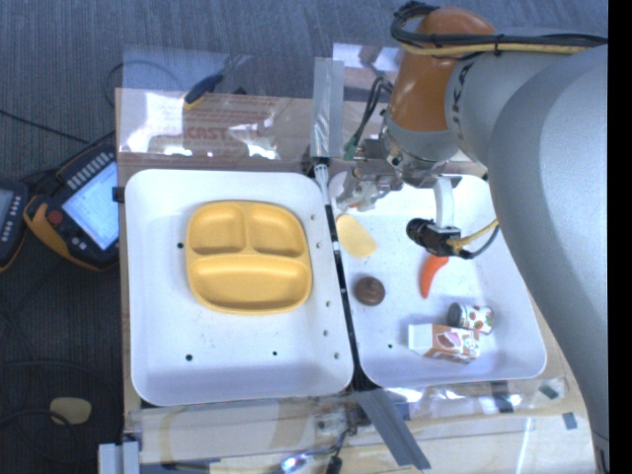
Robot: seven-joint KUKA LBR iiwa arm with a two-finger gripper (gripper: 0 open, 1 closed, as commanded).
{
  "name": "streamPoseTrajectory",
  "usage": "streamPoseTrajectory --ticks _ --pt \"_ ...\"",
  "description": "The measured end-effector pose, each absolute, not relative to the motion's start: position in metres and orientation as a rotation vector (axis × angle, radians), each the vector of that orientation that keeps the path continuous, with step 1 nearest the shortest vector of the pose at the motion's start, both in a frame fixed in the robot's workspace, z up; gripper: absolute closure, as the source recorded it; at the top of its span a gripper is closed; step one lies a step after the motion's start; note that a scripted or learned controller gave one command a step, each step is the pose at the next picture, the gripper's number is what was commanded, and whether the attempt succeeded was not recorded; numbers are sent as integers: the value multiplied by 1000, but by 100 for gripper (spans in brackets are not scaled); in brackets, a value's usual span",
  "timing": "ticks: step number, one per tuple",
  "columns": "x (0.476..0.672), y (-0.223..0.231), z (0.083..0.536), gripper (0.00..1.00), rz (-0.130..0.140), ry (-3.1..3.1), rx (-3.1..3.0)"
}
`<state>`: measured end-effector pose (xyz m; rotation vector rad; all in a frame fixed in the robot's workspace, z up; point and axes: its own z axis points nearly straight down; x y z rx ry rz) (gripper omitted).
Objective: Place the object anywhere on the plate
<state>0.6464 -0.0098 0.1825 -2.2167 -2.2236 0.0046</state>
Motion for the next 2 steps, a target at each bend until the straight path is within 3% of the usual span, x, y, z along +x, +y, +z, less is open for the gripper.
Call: streamPoseTrajectory --ticks 1,2 --pt "634 51 197 100 4 -2224 -2215" --pt "639 113 111 100 7 -2225 -2221"
